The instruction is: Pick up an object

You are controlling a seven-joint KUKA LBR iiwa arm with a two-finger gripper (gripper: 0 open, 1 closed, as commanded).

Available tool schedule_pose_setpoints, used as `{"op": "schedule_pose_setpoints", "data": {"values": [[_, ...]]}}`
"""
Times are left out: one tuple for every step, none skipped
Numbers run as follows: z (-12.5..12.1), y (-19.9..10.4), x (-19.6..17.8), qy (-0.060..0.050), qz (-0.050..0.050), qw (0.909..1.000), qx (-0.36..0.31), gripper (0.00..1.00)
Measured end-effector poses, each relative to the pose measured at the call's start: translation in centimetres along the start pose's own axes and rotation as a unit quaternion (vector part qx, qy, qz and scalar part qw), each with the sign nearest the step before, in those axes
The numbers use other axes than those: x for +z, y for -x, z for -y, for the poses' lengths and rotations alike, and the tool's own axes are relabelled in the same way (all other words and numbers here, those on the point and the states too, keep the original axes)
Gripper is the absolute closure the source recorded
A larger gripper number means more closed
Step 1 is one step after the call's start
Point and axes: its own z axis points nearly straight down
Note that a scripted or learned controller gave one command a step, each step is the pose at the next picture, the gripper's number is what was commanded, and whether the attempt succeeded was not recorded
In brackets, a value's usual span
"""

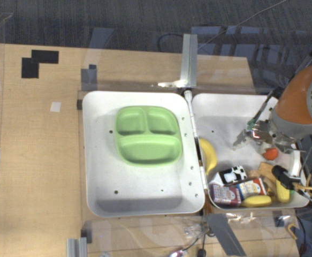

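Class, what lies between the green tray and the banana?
In the camera view, the rims where the two bins meet separate green tray from banana.

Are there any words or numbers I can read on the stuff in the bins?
No text reads clearly.
Red and white carton in the right bin: printing on its side, too blurred to read.
Black and white item above it: only a pattern, no letters I can make out.
Green divided tray, banana: no writing seen.
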Motion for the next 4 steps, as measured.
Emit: {"op": "schedule_pose_setpoints", "data": {"values": [[6.8, 1.8, -0.1, 0.003, 0.004, 0.9991, 0.041, 0.0], [6.5, 1.6, -1.1, 0.006, 0.003, 0.9991, 0.042, 1.0], [4.3, -8.8, -9.1, -0.006, 0.008, 0.9841, 0.177, 1.0], [4.4, -8.8, -9.1, -0.006, 0.009, 0.9842, 0.177, 0.0]]}}
